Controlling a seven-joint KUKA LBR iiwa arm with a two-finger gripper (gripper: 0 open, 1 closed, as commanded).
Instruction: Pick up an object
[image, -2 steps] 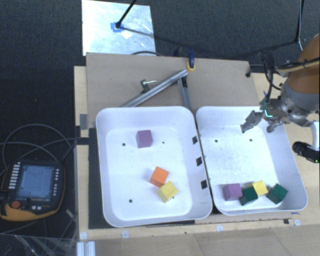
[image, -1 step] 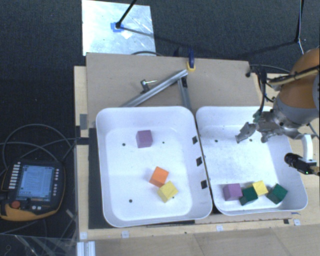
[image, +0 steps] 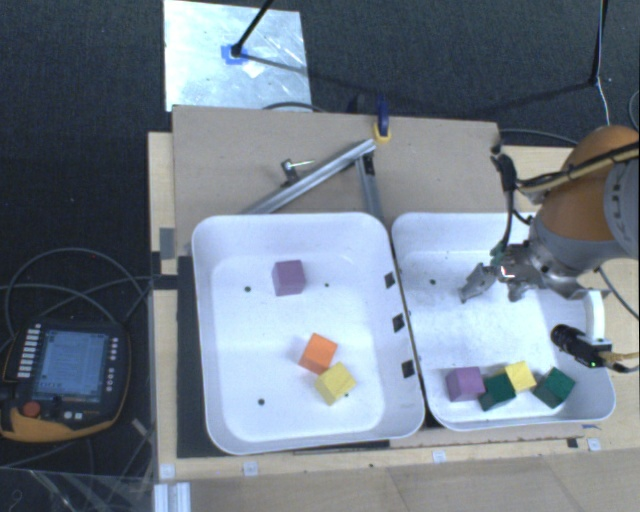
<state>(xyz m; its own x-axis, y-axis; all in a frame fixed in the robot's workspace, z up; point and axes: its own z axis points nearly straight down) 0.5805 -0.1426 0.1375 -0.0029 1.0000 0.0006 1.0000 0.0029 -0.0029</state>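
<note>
My gripper (image: 490, 291) hangs over the right bin (image: 440, 235), near its middle, with its two fingers spread and only white bin floor between them. Along that bin's front wall lie a purple cube (image: 464, 383), a dark green cube (image: 496, 391), a yellow cube (image: 520, 376) and a second green cube (image: 554, 386), all well in front of the gripper. The left bin (image: 215, 300) holds a purple cube (image: 289, 277) at the back, and an orange cube (image: 318, 352) touching a yellow cube (image: 336, 383) nearer the front.
A metal bar (image: 310, 175) lies slanted on the cardboard sheet (image: 440, 160) behind the bins. A teach pendant (image: 65, 375) with cables rests on the floor at the left. A black part of the arm (image: 578, 345) overhangs the right bin's right side.
</note>
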